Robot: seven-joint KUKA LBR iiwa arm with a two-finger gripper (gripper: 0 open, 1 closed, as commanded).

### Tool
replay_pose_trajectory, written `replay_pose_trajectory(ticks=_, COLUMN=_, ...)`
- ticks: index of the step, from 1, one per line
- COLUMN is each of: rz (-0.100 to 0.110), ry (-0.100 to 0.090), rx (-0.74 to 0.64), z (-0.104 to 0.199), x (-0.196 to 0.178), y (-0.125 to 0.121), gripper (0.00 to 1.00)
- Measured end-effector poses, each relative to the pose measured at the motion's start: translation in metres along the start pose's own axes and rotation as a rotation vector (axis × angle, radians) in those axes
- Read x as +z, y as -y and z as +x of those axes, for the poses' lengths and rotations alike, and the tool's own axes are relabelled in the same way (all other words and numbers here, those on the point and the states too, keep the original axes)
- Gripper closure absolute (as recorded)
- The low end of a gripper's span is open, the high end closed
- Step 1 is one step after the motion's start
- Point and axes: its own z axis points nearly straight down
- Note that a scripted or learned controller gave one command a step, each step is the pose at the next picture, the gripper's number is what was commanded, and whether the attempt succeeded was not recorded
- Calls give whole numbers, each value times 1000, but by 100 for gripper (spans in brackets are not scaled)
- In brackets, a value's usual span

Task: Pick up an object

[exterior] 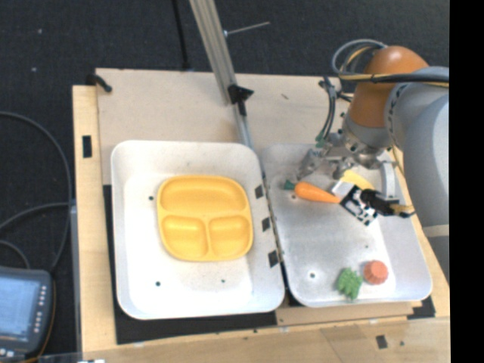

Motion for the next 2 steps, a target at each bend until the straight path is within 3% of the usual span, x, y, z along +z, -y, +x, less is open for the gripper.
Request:
replay_pose_trajectory(ticks=1, rz=-3, ry=2, rx=-1, z=-1, x=-12, y=-1, gripper=100)
replay_pose_trajectory(ticks=2, rz=-6, ry=-3, rx=-2, z=8, x=-68, y=-4, gripper=100)
